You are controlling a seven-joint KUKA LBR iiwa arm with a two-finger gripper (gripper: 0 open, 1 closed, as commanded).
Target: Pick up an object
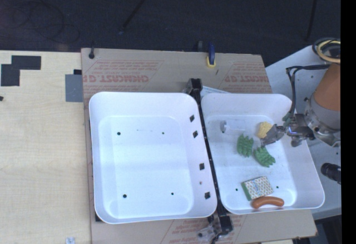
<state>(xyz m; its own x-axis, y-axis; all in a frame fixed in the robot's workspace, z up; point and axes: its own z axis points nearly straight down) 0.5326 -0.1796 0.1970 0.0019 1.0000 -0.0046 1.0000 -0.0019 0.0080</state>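
The right bin [303, 193] holds a small yellow piece [264, 128], two green leafy pieces [245, 145] [264, 156], a patterned square pad [257, 187] and an orange sausage shape [267, 202]. My gripper [274, 134] reaches in over the bin's right wall, low, right beside the yellow piece and just above the right-hand green piece. Whether it touches the yellow piece is unclear from here. The arm's orange band [332, 90] is at the right edge.
The left bin [100, 126] stands next to the right one, with a black divider [201, 143] between them. A small grey item [223, 126] lies in the right bin's far left part. Cardboard [144, 73] lies under both bins.
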